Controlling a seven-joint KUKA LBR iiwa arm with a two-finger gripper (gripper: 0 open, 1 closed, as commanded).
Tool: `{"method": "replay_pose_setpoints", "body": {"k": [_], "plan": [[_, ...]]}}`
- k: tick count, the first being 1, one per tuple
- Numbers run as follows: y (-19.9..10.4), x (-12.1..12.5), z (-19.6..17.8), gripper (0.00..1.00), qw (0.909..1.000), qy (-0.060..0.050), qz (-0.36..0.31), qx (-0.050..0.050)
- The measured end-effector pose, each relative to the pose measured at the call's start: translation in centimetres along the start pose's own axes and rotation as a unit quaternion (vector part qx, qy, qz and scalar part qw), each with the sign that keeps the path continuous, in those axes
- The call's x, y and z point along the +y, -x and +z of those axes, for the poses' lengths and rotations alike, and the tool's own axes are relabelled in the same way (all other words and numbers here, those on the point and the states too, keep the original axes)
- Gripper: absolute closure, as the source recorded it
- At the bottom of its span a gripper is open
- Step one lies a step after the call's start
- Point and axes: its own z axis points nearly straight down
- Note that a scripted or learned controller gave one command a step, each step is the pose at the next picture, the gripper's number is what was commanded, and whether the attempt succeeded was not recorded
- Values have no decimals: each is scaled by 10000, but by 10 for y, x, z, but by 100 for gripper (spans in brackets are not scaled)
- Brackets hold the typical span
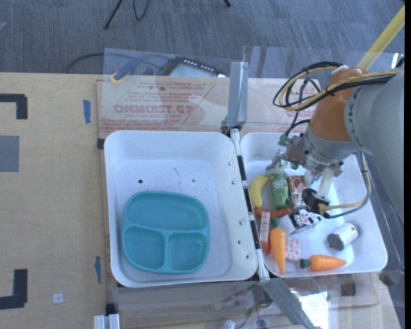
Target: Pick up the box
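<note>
At the near edge of a tan bench [51,193], two shallow white bins are seen side by side from above. The left bin [128,146] holds a teal divided plate [166,231], set toward its near side.

In the right bin [359,193], nearest the viewer, an orange carrot [323,261] lies on its side. A second carrot [277,247] points toward the near wall, and a small pale patterned packet [293,248] lies between the two. A white cylinder with a dark end [342,236] lies just beyond the first carrot.

What appears to be the box [264,226], narrow and red and white, lies along this bin's left wall. It is just beside the second carrot's top and nearer than a yellow banana [258,190]. A green packet [279,191] is placed just right of the banana, among small red and black-and-white items too jumbled to name.

The gripper [289,166] hangs just beyond the green packet, apart from the box. Whether it is spread or closed cannot be made out. The grey arm [385,122], with its orange band [331,115], reaches in from the right.

Beyond the bins, a clear sheet with red lettering [160,108] is laid on the bench. Blue tape [87,110] and black markings [14,106] are seen at the left. Farthest away, grey carpet [257,26] is crossed by black cables [117,13].
</note>
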Motion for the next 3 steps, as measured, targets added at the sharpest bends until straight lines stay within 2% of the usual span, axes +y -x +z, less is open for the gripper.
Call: {"method": "replay_pose_setpoints", "body": {"k": [1,2,3], "plan": [[-8,9,0,0,9937,-10,1123,-14],[-11,24,1,0,9521,-4,3057,-17],[-14,23,-9,100,9528,-19,3036,-9]]}}
